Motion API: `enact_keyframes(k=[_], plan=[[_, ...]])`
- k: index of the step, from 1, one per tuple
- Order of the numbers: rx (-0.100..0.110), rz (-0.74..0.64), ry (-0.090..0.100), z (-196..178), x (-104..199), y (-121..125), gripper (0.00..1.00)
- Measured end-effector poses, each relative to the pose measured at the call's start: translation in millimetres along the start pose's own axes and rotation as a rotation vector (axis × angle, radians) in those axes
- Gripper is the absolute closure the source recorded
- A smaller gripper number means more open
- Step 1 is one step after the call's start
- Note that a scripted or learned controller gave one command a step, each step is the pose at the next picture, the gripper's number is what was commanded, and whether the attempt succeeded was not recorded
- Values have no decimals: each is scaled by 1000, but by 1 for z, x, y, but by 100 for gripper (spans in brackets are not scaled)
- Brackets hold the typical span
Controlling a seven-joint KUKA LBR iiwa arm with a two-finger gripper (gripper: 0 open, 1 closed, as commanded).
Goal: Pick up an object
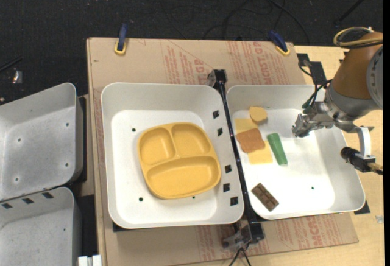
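Arm reaches in at right; end effector (303, 126), grip state unclear, over right bin (317, 198). One green stick (277, 148), one yellow plate (179, 160).

Yellow tray (180, 161) glossy smooth plastic; white bins (116, 106) matt; bench (158, 58) rough cardboard-like board.

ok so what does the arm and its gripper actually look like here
The arm is grey with a rounded orange band above the wrist, and a thin yellowish cable loops over the top of that band. At its end sits a small grey metal gripper with dark wiring running up to it. A white bracket with a black fitting hangs at the arm's lower side.
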State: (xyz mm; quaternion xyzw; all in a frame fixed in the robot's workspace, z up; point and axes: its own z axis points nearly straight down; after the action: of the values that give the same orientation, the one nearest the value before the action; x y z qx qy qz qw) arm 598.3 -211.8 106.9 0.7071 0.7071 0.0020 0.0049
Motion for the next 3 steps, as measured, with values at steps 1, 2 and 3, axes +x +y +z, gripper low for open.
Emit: enact_keyframes(k=[1,2,3], plan=[[4,-2,2,-64,-4,2,100],[3,-4,1,-111,2,11,100],[3,-3,1,-165,1,13,100]])
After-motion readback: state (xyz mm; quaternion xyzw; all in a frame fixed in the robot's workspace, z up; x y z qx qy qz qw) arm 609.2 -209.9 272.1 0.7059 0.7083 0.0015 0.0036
